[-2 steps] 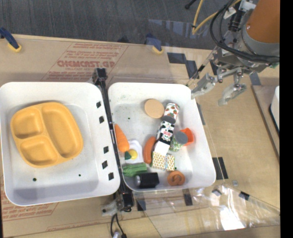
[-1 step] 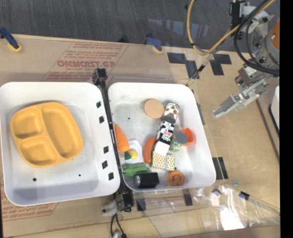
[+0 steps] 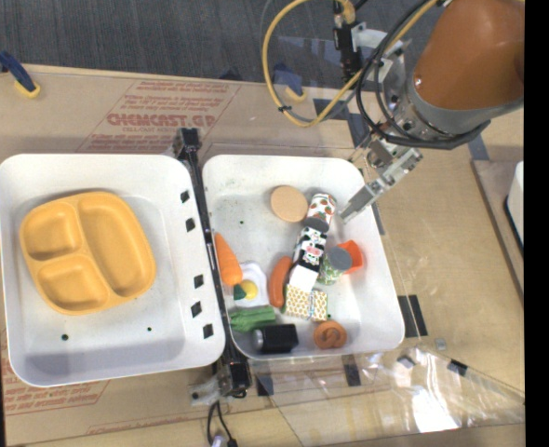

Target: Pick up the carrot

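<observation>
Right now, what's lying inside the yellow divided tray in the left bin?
Nothing shows inside the yellow tray; its three compartments look bare. What lies under it is covered. The carrot is in the right bin.

My arm [image 3: 465,49] reaches in from the right, its orange band bulging above the wrist near the upper right of the view. My gripper [image 3: 354,203] slants down and to the left from the wrist, its slim metal tip pointing toward lower left.
</observation>
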You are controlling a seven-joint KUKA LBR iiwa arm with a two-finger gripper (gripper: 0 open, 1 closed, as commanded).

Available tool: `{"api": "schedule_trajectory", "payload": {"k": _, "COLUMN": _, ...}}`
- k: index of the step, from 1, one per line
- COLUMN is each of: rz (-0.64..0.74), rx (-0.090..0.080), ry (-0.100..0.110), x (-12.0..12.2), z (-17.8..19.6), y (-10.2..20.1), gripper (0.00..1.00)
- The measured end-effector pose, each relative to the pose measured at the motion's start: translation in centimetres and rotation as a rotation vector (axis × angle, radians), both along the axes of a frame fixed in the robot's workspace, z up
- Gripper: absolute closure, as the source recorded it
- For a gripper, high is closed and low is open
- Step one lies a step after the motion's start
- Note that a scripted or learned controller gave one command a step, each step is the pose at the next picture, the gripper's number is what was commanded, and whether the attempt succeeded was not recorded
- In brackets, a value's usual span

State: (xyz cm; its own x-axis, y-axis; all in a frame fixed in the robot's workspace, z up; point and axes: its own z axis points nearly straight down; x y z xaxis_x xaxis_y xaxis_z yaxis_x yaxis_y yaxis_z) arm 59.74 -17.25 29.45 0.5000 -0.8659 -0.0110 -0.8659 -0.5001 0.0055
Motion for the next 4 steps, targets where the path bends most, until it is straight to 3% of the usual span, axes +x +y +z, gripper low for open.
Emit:
{"api": "schedule_trajectory", "payload": {"k": 1, "rz": 0.081, "rx": -0.005, "ry": -0.008, "x": -6.9, "z": 0.5, "y": -2.8, "gripper": 0.00}}
{"api": "schedule_trajectory", "payload": {"k": 2, "rz": 0.187, "rx": -0.002, "ry": -0.011, "x": -1.2, "z": -1.2, "y": -2.6, "gripper": 0.00}}
{"api": "schedule_trajectory", "payload": {"k": 3, "rz": 0.412, "rx": -0.011, "ry": -0.025, "x": -4.8, "z": 8.3, "y": -1.8, "gripper": 0.00}}
{"api": "schedule_trajectory", "payload": {"k": 4, "rz": 0.632, "rx": 0.000, "ry": -0.019, "x": 3.6, "z": 9.2, "y": -3.6, "gripper": 0.00}}
